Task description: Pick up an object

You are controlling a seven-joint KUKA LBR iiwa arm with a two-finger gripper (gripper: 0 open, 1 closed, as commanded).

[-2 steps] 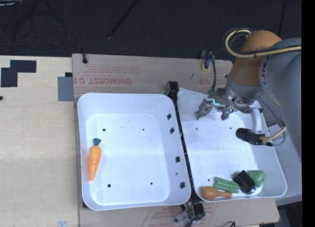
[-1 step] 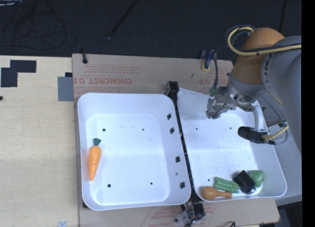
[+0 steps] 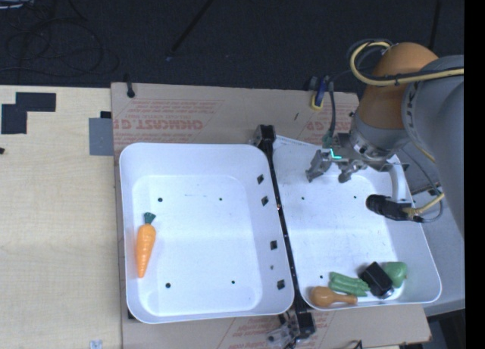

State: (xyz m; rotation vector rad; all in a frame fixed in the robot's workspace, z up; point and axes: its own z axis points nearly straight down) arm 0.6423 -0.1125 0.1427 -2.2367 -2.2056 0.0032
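Two shallow white bins sit side by side on the bench, divided by a black clip rail. The arm (image 3: pixel 424 105) reaches in from the right, its orange band above the wrist, and the gripper (image 3: pixel 331 171) hangs over the upper part of the right bin (image 3: pixel 341 219), near that bin's far rim. Its two fingers (image 3: pixel 315 169) are spread apart with clear white bin floor visible between them — nothing is held.

Objects available for picking lie as follows. In the right bin, a cluster occupies the near right corner, well apart from the gripper and at the opposite end of the bin: a green bean pod (image 3: pixel 347 283), a black block (image 3: pixel 376 278) tilted against a green leafy piece (image 3: pixel 395 270), and an orange-tan pear-shaped item (image 3: pixel 331 297) against the near rim. The pieces in this cluster touch or overlap one another.

In the left bin (image 3: pixel 197 166), a toy carrot (image 3: pixel 145 242) with a green top lies alone by the left wall, lengthwise along it — across the rail from the gripper and the farthest object from it.

A black cable fitting (image 3: pixel 388 206) hangs off the arm over the right bin's right side.
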